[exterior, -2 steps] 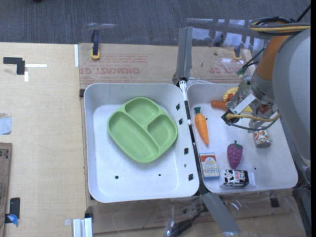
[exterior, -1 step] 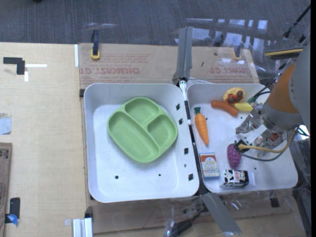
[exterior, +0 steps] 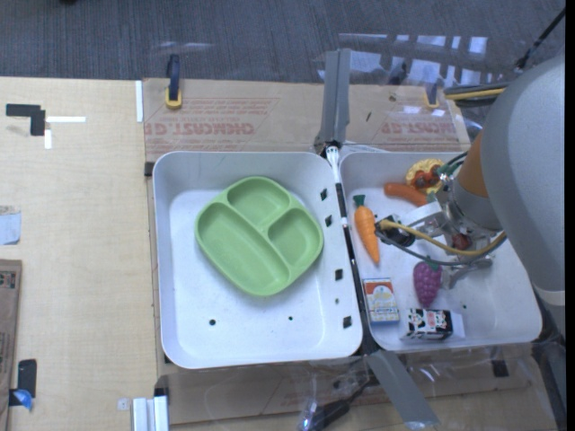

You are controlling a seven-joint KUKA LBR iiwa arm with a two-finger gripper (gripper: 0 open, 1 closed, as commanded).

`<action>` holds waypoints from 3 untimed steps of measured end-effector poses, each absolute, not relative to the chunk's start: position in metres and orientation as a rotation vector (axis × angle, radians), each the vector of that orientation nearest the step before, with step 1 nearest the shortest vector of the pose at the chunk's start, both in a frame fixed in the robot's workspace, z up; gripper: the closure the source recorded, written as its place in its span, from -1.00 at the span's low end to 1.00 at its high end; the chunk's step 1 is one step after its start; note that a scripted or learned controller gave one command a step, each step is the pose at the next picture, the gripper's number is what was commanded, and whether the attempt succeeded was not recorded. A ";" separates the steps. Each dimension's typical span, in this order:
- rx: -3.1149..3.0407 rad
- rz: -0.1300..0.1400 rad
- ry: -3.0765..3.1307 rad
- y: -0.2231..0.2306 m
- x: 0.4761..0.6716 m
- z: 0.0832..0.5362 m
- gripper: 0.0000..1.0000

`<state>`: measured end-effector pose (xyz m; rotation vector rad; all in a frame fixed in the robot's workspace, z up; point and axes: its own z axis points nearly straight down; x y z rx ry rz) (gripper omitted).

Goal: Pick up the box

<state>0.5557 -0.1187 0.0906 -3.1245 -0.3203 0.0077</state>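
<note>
While the box [exterior: 381,300] lies flat and untouched near the front edge of the right bin [exterior: 503,329], close to its left wall, the task stands at the approach step: nothing is lifted yet.

Scene: two white bins side by side on the surface. The left bin [exterior: 180,268] carries a green plate [exterior: 260,234] with three compartments. The right bin carries a carrot [exterior: 365,229] along its left wall, a second carrot [exterior: 405,192] toward the back, a yellow toy [exterior: 424,171] at the back, purple grapes [exterior: 427,282] near the middle, and a black-and-white carton [exterior: 428,323] at the front edge, just right of the box.

Arm: enters from the right, its grey body covering the right side of the right bin. The gripper [exterior: 446,241] sits over the middle of that bin, above and just behind the grapes, amid cables and bright metal parts. Whether it is spread or closed cannot be told at this slant. Nothing is seen held in it, and it is apart from the box.

Judgement on next move: the gripper needs to shift toward the front-left corner of the right bin and settle squarely over the box. The box lies flat, with the bin wall close on one side and the carton and grapes near on the other, so the descent wants a careful line to avoid nudging those neighbours. A miss against the wall looks the likeliest failure.
</note>
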 end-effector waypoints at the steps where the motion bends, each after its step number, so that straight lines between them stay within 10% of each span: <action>1: -3.125 0.005 -0.332 -0.090 0.634 0.192 -1.00; 3: -3.123 0.001 -0.338 -0.117 0.506 0.092 -1.00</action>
